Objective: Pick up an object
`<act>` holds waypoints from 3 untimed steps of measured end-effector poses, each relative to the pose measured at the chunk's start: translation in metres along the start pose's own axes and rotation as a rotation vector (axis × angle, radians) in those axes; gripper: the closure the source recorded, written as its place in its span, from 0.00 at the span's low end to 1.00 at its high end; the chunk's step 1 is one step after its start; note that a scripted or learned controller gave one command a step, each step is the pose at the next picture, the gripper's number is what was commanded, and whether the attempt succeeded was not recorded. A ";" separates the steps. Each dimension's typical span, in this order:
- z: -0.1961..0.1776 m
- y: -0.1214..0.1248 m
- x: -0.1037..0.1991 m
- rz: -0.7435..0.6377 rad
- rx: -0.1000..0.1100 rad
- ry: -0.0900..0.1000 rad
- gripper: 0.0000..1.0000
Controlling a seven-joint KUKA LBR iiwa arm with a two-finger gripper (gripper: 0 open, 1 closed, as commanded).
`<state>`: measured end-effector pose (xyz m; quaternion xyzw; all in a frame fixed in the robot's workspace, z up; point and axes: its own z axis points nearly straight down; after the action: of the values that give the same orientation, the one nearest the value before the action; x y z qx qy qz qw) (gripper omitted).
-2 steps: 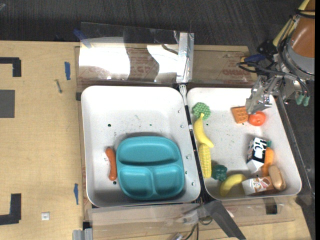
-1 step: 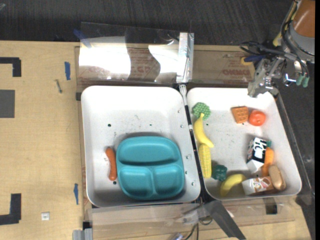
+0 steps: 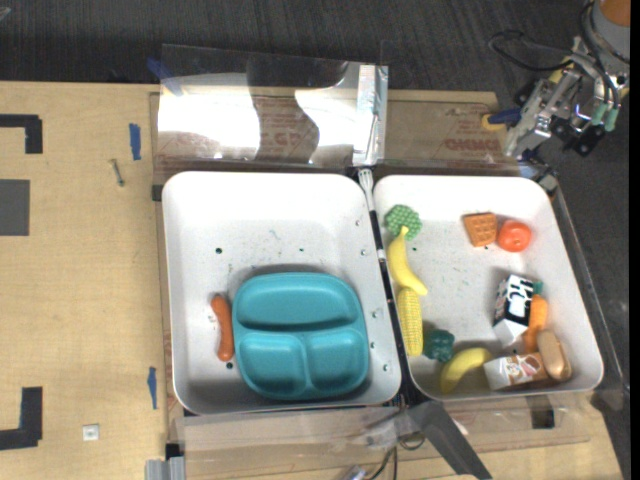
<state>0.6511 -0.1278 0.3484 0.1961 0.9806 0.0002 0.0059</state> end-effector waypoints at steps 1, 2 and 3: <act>-0.001 -0.011 -0.012 0.102 0.001 0.002 1.00; 0.057 0.023 0.005 0.129 0.002 0.012 1.00; 0.018 0.018 0.005 0.311 0.001 0.001 1.00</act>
<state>0.6535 -0.1089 0.3305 0.3454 0.9384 0.0009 0.0054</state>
